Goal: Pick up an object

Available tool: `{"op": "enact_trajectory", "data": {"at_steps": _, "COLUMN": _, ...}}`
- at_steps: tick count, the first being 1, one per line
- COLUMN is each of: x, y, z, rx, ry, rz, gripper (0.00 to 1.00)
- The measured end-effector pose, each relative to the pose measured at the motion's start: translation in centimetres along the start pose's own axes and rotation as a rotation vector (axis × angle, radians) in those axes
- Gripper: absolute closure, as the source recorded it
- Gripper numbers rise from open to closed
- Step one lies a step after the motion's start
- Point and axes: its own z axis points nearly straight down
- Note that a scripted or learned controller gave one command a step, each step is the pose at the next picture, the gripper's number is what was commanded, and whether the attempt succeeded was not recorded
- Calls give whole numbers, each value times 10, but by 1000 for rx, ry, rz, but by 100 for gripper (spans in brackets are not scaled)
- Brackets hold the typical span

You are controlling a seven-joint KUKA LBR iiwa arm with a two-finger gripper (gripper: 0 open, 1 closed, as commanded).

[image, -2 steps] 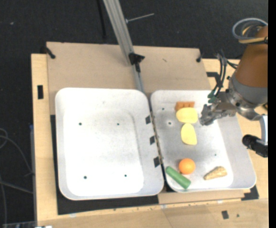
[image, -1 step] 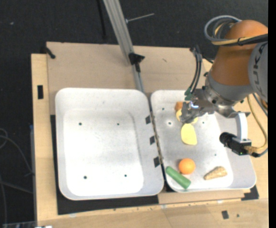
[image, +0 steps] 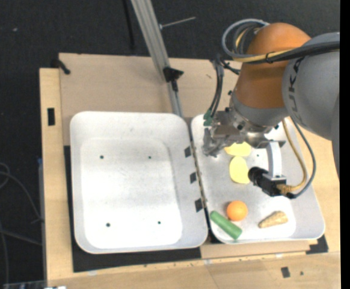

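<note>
Left bin [image: 130, 179]: white, shallow, rounded corners, speckled floor.
Right bin [image: 301, 212]: holds all the candidates for picking.
Arm [image: 271, 71]: grey and orange, low over the right bin's far-left corner.
Gripper [image: 213, 142]: metallic; grip cannot tell.
Yellow pieces [image: 239, 169]: flat, smooth, just beside the gripper.
Green cylinder [image: 225, 226]: against the near rim.
Tan wedge [image: 273, 220]: rough-looking.
Orange ball [image: 236, 210]: round, glossy.

my gripper [image: 211, 142] hangs low over the right bin [image: 304, 212], near its left edge and far end. a yellow piece [image: 239, 171] lies mid-bin, an orange ball [image: 237, 210] and green cylinder [image: 225, 226] sit toward the near left corner, and a tan cone [image: 273, 220] sits by the near edge.
</note>
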Motion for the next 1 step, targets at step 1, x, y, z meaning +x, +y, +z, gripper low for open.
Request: {"op": "enact_trajectory", "data": {"at_steps": 1, "x": 44, "y": 13, "z": 9, "rx": -1, "ry": -2, "rz": 1, "gripper": 100}}
